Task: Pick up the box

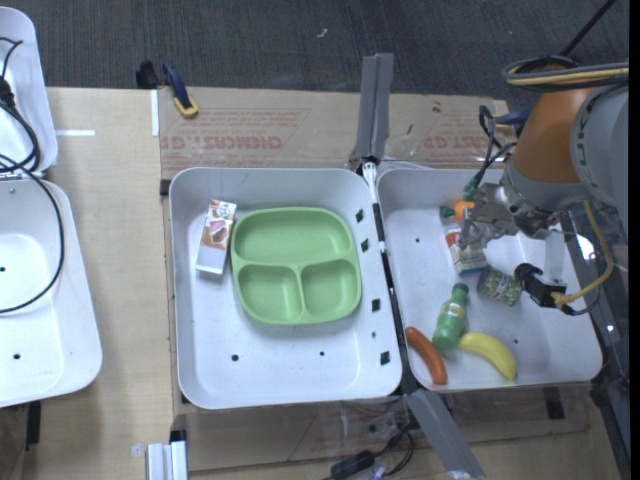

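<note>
Seemingly the hand (478, 230) presses on a white carton (468, 251) in the right bin (560, 368); its opening cannot be told.

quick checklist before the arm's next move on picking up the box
1. Box located, in left bin beside green plate: ok.
2. Box free of things on top: ok.
3. Gripper over the box: not ok, it is in the right bin.
4. Gripper carrying nothing: cannot tell, clutter sits under it.
5. Bottle, banana and sausage apart from the box: ok.
</note>
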`<state>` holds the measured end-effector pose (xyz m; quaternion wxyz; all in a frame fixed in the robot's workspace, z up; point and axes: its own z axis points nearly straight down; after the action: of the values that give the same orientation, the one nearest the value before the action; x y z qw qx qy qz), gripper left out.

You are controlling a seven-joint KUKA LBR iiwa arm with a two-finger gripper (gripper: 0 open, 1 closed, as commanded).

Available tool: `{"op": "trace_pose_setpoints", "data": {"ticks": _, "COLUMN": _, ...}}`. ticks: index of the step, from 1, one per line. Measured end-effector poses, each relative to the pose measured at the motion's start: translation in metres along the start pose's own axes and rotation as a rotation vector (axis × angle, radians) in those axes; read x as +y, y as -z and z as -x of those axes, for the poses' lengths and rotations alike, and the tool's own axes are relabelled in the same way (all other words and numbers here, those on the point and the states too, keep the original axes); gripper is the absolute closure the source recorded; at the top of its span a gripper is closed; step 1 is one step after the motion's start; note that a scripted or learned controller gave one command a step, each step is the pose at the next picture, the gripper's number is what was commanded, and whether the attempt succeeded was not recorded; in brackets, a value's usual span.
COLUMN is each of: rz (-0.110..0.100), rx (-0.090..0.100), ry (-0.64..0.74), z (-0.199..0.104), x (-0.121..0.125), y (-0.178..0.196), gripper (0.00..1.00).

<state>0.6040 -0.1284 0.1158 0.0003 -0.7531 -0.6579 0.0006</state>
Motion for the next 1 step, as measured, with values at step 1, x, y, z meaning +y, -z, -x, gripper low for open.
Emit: {"op": "trace_pose_setpoints", "data": {"ticks": 1, "rz": 0.0, "rx": 0.0, "ry": 0.0, "z": 0.0, "x": 0.0, "y": 0.0, "gripper": 0.0}}
